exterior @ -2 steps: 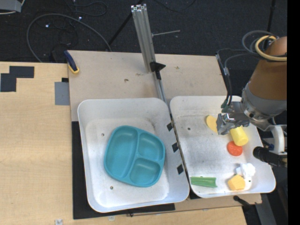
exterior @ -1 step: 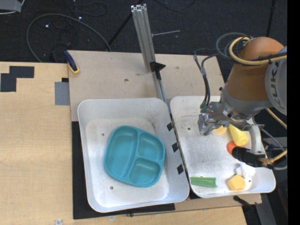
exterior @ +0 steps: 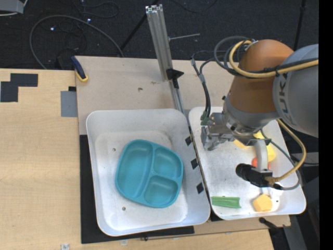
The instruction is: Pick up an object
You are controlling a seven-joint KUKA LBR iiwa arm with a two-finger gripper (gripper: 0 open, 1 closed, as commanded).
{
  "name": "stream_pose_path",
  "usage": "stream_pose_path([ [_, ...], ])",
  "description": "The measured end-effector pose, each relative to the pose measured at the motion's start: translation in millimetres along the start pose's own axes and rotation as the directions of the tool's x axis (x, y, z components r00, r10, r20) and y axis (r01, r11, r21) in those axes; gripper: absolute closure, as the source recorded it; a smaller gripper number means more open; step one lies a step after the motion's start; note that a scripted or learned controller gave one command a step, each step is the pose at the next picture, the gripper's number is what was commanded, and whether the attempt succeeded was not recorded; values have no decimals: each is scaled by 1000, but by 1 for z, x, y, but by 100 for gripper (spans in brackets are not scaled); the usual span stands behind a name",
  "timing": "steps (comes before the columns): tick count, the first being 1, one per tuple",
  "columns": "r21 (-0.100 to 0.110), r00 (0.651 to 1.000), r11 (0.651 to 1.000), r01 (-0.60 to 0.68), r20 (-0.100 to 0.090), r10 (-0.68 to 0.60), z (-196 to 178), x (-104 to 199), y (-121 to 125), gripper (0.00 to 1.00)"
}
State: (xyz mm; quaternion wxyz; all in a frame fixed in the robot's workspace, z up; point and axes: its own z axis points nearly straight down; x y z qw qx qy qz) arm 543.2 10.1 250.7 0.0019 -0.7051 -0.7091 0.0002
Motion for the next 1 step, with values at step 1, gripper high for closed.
stream_pose_path([
  [1, 2, 1000, 1000, 0, 1, 0, 15, 59, 7, 100],
])
